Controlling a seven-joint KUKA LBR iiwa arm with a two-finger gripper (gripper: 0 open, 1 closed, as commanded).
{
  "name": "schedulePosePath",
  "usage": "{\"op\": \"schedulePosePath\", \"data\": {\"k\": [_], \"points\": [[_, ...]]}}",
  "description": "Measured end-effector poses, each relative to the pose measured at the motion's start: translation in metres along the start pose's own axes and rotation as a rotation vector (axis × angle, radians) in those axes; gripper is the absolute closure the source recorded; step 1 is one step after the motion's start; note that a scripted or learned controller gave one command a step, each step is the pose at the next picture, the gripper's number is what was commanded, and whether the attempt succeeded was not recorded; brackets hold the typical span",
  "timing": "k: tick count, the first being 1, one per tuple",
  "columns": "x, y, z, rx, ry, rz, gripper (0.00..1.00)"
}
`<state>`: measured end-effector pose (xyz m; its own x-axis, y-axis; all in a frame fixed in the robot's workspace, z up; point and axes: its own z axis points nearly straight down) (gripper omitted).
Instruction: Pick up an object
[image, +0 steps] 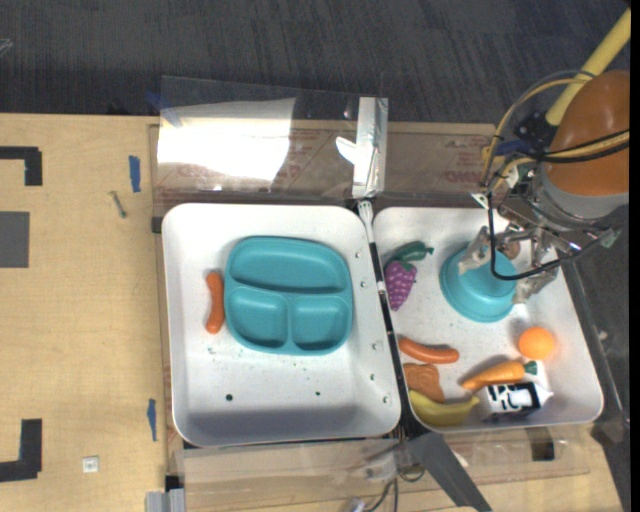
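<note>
My gripper hangs over the right bin, near its far right corner. Its fingers are spread apart and open, straddling the top of a blue bowl directly below. The bowl rests on the bin floor. Nothing is lifted between the fingers. I cannot tell whether the fingertips touch the bowl.
The right bin also has purple grapes, an orange ball, a carrot, a sausage, a banana and a black-and-white carton. In the left bin lie a teal divided plate and an orange sausage.
</note>
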<state>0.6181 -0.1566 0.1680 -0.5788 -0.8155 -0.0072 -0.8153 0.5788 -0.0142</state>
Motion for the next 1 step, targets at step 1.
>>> {"op": "schedulePosePath", "data": {"k": [1], "points": [[-0.0079,-0.0032,0.0707,-0.014,0.006,-0.072,0.00]]}}
